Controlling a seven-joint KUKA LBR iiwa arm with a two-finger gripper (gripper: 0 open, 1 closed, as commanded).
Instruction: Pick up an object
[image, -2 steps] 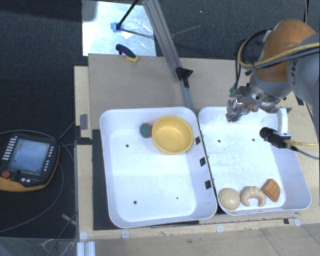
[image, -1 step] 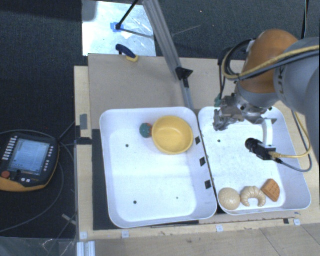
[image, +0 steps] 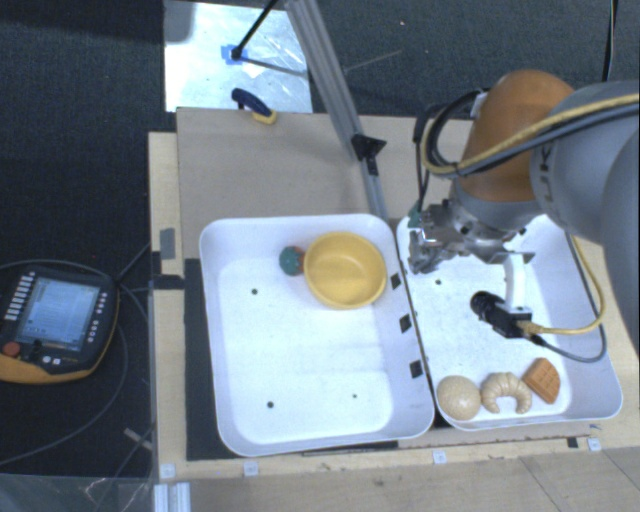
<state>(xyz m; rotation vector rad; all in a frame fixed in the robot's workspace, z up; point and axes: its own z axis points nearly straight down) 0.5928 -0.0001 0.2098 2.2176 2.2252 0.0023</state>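
Over the upper left corner of the right bin (image: 590, 405), close to the wall it shares with the left bin (image: 230, 400), the claw (image: 425, 250) hangs with nothing visible between its parts; whether it is open or closed I cannot tell, since the wrist hides much of it. The likeliest miss from here is a plain one: the nearest pickable things lie well apart from the claw, along the right bin's near edge, so a descent straight down would probably close on bare floor. A drift leftward could also knock the shared wall. The candidates are three bakery-like pieces in a row (toy food, by the look of them): a pale round bun (image: 459, 396), a curved croissant (image: 507, 391) just beside it, and a small orange waffle square (image: 543, 379). In the left bin sit a yellow bowl (image: 345, 269) and a small green ball (image: 291, 260) touching its rim.
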